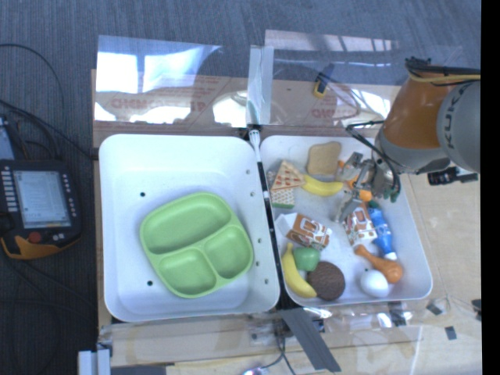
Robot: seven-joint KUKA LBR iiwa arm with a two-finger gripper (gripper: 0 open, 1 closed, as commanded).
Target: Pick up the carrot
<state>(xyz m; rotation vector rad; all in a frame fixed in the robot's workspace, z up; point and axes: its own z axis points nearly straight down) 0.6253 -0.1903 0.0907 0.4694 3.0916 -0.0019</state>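
The small orange plastic carrot (365, 196) lies in the right white bin (418, 241), pressed between a blue bottle (382, 233) and a red-and-white snack packet (359, 223). I see my gripper (355, 184) just beside it, fingers spread, grasping nothing. I risk pinching the packet instead.

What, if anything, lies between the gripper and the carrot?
Nothing visible: the gripper sits right at the carrot in the right bin. A banana lies close beside it and a blue bottle nearby.
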